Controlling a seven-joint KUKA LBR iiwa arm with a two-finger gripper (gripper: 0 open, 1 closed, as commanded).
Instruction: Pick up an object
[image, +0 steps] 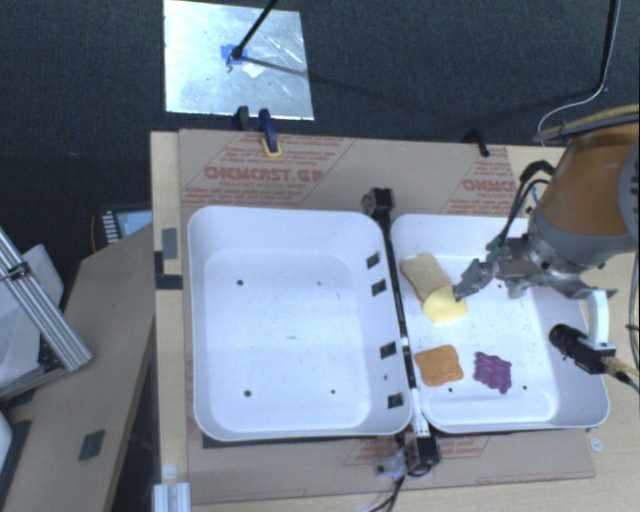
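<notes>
Now | bins (215, 225): 2 | yellow (433, 290): 1 | orange (438, 365): 1 | purple (492, 371): 1

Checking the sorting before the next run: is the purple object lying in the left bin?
No, the purple object lies in the right bin, beside the orange square.

Bins (285, 225): I log smooth white plastic with a slight gloss. Board (300, 165) beneath them: matt cardboard, printed red. Sheet (238, 60) beyond it: shiny, crinkled metal foil. Yellow piece (445, 305), orange piece (438, 365): matt, spongy-looking. Purple piece (492, 371): rough, fuzzy. Arm (600, 190): satin orange and grey shell.
</notes>
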